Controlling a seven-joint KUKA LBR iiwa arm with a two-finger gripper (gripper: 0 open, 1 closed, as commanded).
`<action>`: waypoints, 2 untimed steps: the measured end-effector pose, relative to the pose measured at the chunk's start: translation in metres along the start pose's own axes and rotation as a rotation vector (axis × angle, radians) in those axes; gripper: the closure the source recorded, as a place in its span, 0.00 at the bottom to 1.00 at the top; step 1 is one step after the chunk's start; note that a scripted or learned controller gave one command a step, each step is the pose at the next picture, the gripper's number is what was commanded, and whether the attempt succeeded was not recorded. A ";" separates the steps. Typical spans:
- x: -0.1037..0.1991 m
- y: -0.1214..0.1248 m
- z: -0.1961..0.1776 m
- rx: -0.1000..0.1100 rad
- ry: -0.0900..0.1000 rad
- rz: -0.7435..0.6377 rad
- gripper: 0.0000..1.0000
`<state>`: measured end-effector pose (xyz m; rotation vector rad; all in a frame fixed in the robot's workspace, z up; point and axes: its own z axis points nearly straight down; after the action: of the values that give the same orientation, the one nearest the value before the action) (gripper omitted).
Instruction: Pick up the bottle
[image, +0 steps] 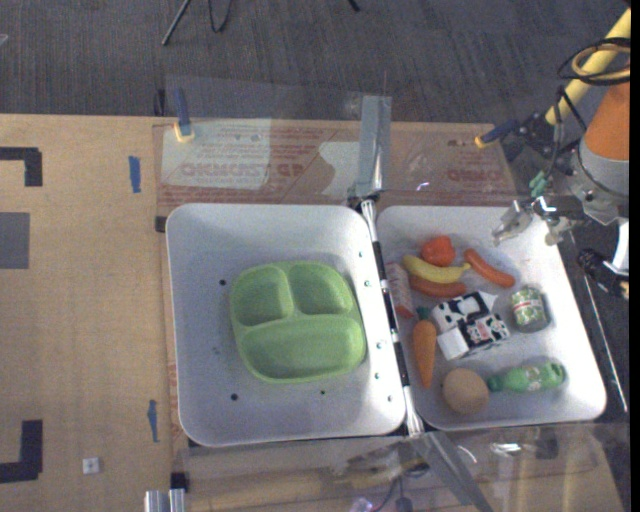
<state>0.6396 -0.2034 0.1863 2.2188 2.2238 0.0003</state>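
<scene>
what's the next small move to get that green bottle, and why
Probably carry the gripper down the view, toward the near right corner of the right bin, until it hangs over the green bottle. The gripper sits above the bin's far right edge, well apart from the bottle, which lies on its side beside the potato. Nothing is between its fingers yet.

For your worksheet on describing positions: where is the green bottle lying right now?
The green bottle lies on its side in the right bin, near its front right corner, just right of the round brown potato.
</scene>
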 end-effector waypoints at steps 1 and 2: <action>0.037 -0.042 0.066 0.001 0.002 0.111 0.00; 0.002 -0.111 0.078 -0.005 0.004 0.476 0.00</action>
<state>0.5287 -0.2016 0.1086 2.6806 1.6373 0.0105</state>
